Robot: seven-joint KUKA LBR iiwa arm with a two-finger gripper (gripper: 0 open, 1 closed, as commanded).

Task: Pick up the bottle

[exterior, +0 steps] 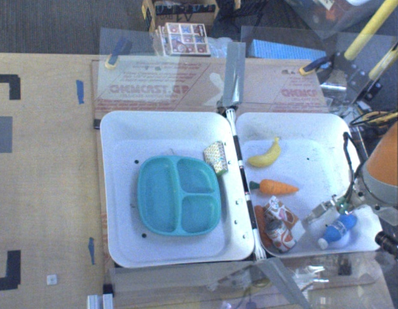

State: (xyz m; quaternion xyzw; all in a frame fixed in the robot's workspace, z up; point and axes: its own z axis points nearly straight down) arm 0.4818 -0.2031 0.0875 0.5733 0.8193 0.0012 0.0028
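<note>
Bottle: lying in the right bin's near corner.
Hand: fingers apart, just beside the bottle, gripping nothing.
Next: we should straddle its body before closing.

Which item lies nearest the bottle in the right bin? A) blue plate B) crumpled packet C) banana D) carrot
B: the bottle lies in the right bin's near right corner, and the crumpled packet sits just to its left along the same near edge, while the carrot and banana lie farther up the bin and the blue plate is in the left bin.
</note>
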